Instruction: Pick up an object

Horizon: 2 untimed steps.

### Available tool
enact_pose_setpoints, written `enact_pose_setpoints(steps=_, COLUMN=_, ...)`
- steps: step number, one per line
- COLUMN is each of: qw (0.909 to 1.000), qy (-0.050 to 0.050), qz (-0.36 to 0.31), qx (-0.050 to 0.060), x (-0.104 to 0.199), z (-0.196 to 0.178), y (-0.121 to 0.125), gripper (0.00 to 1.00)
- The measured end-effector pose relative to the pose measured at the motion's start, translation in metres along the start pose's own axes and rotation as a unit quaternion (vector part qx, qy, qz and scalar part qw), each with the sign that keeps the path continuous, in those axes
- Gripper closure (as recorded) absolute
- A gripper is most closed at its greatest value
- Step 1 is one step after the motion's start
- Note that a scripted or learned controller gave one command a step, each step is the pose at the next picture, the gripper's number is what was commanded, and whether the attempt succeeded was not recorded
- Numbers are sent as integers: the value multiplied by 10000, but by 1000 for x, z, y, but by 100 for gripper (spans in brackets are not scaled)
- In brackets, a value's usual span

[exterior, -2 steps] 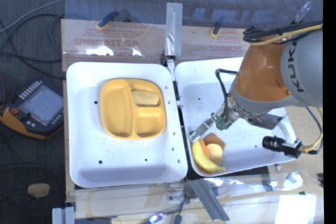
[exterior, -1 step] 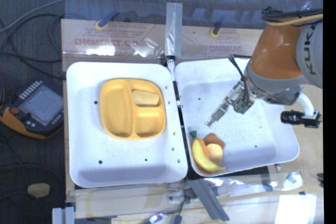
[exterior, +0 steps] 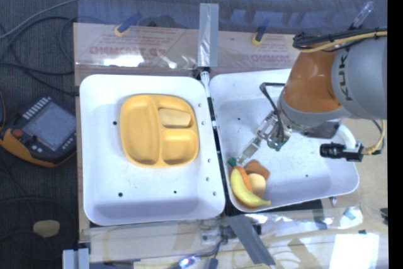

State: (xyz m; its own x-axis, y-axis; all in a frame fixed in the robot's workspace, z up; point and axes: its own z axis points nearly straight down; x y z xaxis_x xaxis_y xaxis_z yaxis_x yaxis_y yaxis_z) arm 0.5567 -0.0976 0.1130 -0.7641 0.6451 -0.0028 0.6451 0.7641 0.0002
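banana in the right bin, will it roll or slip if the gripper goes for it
The banana is curved and lies flat, so it would probably pivot rather than roll. Its smooth skin may slip between narrow fingers. It is wedged against the right bin's corner wall beside other small items, so a push likely jams it there.

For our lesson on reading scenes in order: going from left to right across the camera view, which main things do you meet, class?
Handheld control pendant → yellow divided tray in the left bin → banana in the right bin → end effector → grey and orange arm.
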Motion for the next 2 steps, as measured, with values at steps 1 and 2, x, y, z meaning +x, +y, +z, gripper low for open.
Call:
enact_pose_setpoints(steps=1, qw=9974, qy=7, qz=714, qx=2, x=-14, z=-71, y=23, gripper=0)
enact_pose_setpoints(steps=2, qw=9970, qy=8, qz=768, qx=11, x=-15, z=-5, y=11, gripper=0)
